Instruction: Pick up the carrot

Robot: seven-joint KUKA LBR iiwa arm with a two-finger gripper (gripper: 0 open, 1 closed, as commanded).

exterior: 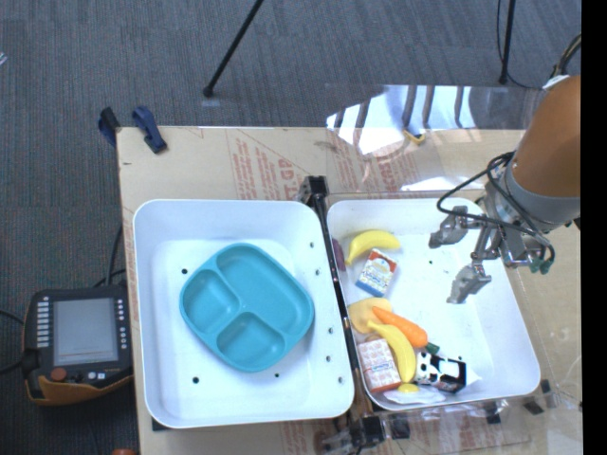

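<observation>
The carrot (pixel 400 325) is seen in the right bin (pixel 503 349), lying across a banana (pixel 395 347) and partly covering it. The hand (pixel 462 263) is held above the bin's bare floor, well apart from the carrot, fingers spread and nothing gripped.
</observation>
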